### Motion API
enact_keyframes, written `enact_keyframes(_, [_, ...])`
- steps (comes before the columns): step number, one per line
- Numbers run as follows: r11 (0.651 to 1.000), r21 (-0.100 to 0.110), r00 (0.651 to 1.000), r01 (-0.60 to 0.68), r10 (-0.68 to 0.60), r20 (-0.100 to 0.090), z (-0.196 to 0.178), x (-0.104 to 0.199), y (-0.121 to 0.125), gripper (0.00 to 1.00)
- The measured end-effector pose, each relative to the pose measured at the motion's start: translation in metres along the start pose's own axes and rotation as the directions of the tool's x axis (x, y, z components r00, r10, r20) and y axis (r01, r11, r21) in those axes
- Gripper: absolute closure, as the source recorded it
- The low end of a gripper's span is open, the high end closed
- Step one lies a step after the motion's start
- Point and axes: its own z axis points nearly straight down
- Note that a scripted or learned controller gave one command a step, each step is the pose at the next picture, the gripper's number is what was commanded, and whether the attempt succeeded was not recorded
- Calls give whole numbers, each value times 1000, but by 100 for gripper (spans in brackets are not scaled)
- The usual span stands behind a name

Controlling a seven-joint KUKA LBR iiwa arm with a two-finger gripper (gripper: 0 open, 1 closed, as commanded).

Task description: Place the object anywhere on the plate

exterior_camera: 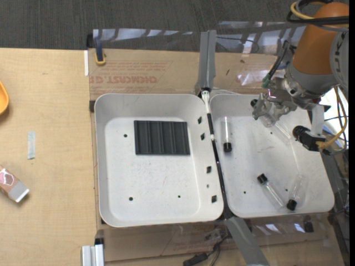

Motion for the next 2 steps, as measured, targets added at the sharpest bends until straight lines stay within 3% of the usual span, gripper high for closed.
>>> enact_keyframes(1, [1000,2,1000,11,-11,-1,29,48,-56,100])
enact_keyframes(2, [986,3,986,-168,168,0,29,115,-100,100])
